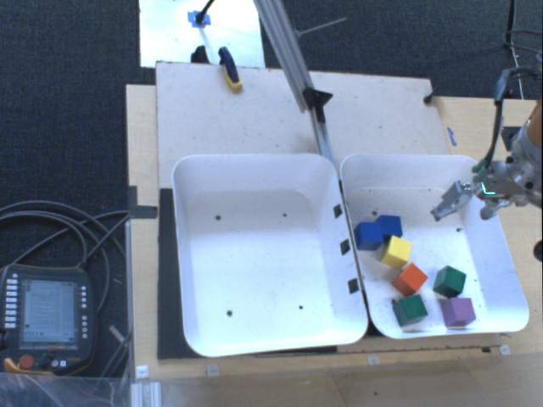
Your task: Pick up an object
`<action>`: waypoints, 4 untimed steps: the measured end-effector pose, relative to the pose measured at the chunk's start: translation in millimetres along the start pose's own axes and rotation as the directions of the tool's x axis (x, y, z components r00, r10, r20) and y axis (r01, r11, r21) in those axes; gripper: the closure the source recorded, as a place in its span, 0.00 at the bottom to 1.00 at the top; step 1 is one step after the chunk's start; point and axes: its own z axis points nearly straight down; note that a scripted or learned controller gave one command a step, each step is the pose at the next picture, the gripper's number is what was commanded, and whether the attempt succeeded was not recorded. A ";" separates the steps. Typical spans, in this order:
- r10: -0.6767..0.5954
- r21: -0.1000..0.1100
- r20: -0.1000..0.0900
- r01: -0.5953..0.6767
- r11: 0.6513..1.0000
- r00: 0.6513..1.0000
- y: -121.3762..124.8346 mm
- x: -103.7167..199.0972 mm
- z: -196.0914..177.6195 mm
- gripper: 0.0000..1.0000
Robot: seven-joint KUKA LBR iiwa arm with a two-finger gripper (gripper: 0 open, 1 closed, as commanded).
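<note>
The bench point(144, 227), a pale wooden top at the bottom of the view, carries two shallow white bins side by side, and the left bin point(263, 253), well off to the left of the pincer, is the bigger-looking of the pair, its floor showing a few dark specks. The right bin point(501, 253) lies under the pincer and holds all the blocks. The pincer point(465, 202) hangs over the upper right part of that bin, at the end of the grey arm coming in from the right; its two fingers stand apart, with nothing between them. Below and to the left of the pincer sits a blue block point(377, 231), the largest of the lot, with a yellow block point(394, 251) touching its lower right corner. Further down from the pincer an orange block point(411, 278) lies just beside the yellow one. A dark green block point(450, 281) rests almost straight below the pincer, apart from the orange one. Lower again, a second green block point(410, 309) and a purple block point(458, 311) sit near the bin's front wall, all well apart from the pincer.
</note>
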 end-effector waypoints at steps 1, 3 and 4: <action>0.001 -0.003 0.001 -0.001 1.000 1.000 0.5 -0.1 -1.6 0.00; 0.003 0.004 -0.001 -0.003 1.000 1.000 4.5 4.2 110.3 0.00; 0.002 0.002 -0.001 -0.002 1.000 1.000 10.2 5.3 153.8 0.00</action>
